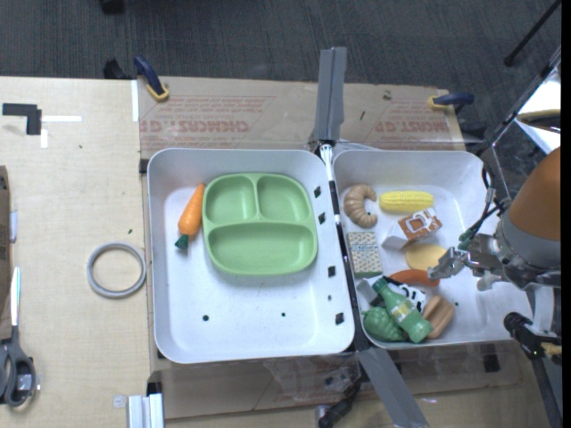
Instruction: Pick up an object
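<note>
Gripper (457, 262) low in right bin (464, 169), just beside orange slice (425, 257) & red pepper (412, 276); can't tell whether it's open or holding anything.

The arm (535, 212) reaches in from the right edge, its orange band showing above the grey wrist. The wrist is bent toward the left, with cables running along it. The tool (449, 266) sits low at the end, pointing left, its slim fingers (443, 270) slightly parted.
</note>
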You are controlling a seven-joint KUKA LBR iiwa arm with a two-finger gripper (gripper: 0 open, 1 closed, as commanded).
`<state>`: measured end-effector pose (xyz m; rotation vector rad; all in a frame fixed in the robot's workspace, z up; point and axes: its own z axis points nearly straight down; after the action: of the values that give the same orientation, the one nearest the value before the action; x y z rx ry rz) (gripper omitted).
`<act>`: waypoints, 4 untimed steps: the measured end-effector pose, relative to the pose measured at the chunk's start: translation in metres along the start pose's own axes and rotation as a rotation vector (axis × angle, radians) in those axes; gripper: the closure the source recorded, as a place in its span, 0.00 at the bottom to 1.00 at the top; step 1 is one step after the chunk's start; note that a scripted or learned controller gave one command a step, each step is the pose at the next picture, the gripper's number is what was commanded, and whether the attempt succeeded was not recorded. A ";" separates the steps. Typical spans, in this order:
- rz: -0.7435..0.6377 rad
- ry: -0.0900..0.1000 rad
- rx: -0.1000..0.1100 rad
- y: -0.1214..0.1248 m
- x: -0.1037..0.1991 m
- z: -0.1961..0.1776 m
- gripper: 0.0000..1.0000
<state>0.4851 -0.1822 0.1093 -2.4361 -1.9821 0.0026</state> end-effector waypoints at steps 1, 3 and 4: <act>-0.212 -0.001 -0.001 0.046 -0.003 0.018 0.00; -0.390 -0.001 -0.002 0.093 0.068 0.017 0.00; -0.581 -0.001 0.008 0.122 0.106 0.017 0.00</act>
<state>0.6260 -0.1027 0.0917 -1.7630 -2.5915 0.0106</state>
